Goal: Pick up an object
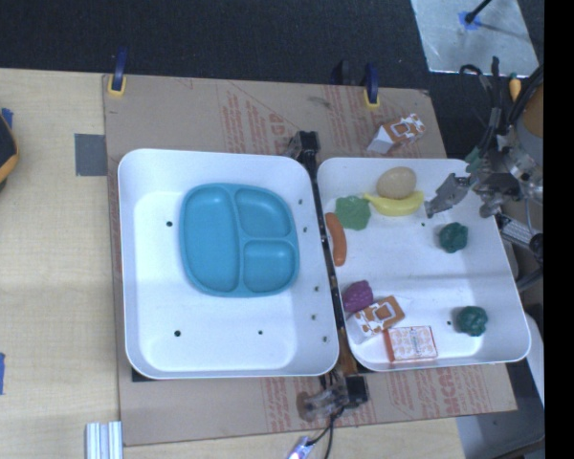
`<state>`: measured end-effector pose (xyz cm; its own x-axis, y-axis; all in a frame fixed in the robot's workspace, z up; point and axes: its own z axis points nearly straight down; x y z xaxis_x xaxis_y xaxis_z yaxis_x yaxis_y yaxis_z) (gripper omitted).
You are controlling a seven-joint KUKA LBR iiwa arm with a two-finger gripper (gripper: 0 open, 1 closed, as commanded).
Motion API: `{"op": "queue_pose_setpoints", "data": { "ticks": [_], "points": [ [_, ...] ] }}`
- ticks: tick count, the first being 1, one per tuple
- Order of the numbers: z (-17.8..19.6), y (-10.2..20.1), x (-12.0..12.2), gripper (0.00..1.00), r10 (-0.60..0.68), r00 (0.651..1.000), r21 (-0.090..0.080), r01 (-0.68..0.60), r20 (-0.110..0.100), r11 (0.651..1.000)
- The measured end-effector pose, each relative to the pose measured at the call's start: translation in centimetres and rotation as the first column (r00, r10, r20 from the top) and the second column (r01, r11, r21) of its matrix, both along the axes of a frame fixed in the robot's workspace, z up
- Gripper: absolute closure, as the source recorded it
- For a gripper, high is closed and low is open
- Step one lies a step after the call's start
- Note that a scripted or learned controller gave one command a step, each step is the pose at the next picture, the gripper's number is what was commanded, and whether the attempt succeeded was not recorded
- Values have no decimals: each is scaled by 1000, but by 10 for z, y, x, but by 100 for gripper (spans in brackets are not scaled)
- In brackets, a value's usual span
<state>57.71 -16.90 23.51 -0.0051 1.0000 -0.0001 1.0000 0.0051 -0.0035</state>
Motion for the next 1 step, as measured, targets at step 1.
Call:
{"op": "queue_pose_setpoints", "data": {
  "ticks": [1],
  "points": [
    [-135, -19, 83, 0, 1, 1000, -3, -1, 15, 1000]
  ]
}}
